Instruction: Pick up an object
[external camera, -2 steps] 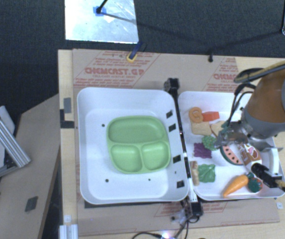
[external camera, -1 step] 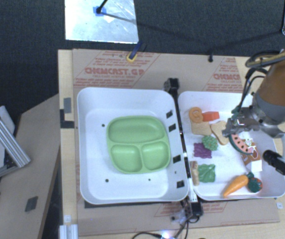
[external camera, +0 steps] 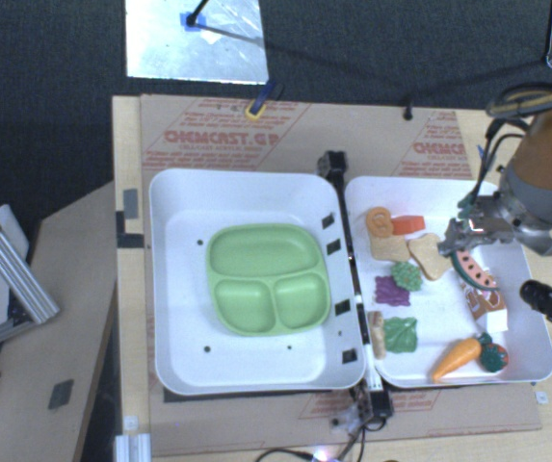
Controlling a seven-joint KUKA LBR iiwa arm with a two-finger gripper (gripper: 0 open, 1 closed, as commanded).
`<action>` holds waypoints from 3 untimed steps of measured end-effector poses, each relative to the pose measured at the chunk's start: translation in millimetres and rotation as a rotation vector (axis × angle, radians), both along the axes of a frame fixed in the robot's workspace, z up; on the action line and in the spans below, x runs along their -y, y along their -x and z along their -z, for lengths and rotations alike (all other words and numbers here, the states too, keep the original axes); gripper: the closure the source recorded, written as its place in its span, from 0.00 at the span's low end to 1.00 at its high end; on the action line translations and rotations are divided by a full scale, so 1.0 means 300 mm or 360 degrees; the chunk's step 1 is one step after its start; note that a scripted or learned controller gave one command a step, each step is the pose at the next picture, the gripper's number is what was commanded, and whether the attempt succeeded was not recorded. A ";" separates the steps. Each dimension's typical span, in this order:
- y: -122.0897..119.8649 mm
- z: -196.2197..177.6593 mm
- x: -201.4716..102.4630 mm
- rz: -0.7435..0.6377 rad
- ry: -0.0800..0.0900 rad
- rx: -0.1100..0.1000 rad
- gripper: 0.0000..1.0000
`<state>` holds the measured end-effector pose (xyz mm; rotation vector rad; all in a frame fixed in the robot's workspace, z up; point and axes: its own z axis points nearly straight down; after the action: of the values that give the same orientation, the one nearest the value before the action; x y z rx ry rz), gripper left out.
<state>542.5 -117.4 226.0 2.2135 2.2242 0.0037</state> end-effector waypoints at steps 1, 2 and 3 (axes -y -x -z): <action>-0.065 -0.002 -0.170 -0.0008 -0.0003 0.0000 1.00; -0.059 0.038 -0.277 -0.0006 -0.0003 -0.0006 1.00; -0.035 0.036 -0.258 0.0006 -0.0001 -0.0006 1.00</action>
<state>553.1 -40.0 215.0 2.2199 2.2221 -0.0002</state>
